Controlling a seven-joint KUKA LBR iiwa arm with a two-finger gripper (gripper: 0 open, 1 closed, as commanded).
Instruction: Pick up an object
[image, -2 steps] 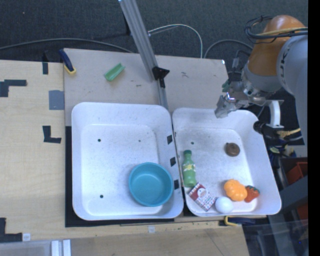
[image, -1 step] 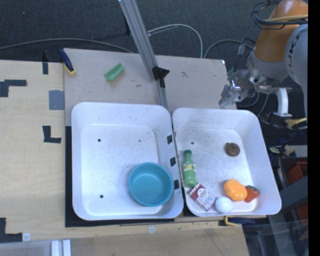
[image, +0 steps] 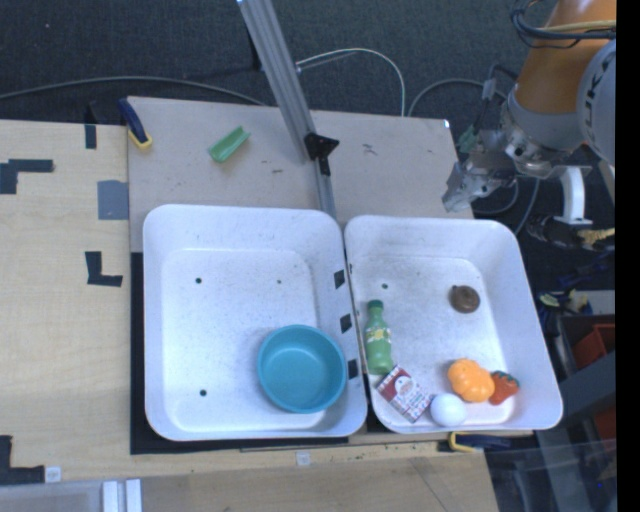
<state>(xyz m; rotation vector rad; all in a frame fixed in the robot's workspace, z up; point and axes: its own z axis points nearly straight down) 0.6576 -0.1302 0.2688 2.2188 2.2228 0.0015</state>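
The arm is cut off by the top right corner, and its gripper (image: 466, 190) hangs just beyond the far right corner of the right bin (image: 520, 262); whether it is spread or pressed together cannot be told (too small and blurred). A green bottle (image: 378, 338) lies near that bin's left wall. A brown lump (image: 464, 298) sits mid-bin with open floor around it. Orange fruit (image: 470, 380), white egg (image: 448, 409) and red packet (image: 403, 392) crowd the near edge. A blue bowl (image: 301, 367) sits in the left bin's (image: 200, 240) near right corner.
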